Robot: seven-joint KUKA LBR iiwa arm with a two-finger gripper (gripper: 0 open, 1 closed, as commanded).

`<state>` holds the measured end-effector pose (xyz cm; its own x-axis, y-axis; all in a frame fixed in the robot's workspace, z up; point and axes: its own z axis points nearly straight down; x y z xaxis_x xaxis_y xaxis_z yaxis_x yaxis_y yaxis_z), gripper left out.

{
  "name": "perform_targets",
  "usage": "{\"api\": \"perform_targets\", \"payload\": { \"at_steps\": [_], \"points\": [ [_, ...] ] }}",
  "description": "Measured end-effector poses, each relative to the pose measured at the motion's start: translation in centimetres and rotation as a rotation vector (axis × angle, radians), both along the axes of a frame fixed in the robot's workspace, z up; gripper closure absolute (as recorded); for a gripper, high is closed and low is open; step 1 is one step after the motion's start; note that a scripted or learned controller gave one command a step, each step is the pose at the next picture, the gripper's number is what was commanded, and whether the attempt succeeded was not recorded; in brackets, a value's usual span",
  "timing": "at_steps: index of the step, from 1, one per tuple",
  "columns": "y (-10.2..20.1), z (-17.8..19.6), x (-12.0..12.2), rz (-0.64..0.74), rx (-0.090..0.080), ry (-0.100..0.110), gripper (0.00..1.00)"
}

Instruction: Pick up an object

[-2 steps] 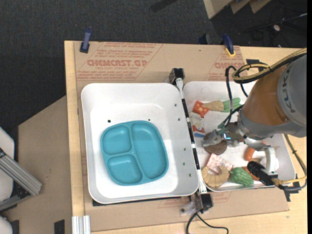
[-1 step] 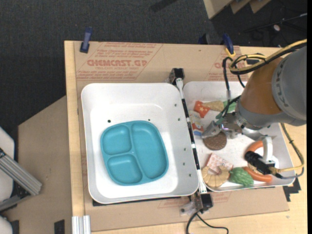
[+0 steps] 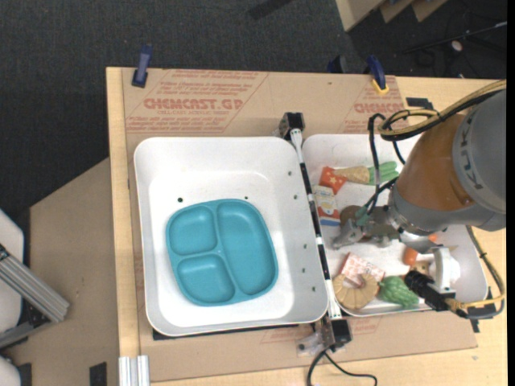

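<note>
Objects (image 3: 360,273) are lying crowded in the right bin (image 3: 475,276), toward its 6 and 9 o'clock edges. The hand (image 3: 354,227) is hanging over them near the divider; grip state: cannot tell. A teal tray (image 3: 222,250) is sitting in the left bin (image 3: 161,175), margins open around it.

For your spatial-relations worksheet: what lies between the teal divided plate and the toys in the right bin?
In the camera view, bare white floor of the left bin, then the black divider strip where the bins meet, separates the teal plate from the toys.
</note>
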<state>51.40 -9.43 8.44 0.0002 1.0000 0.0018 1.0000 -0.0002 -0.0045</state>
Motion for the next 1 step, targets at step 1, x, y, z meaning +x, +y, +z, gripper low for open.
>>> {"api": "perform_targets", "payload": {
  "at_steps": [1],
  "points": [
    [-0.83, 0.02, 4.53, 0.001, -0.003, -0.008, 0.00]
  ]
}}
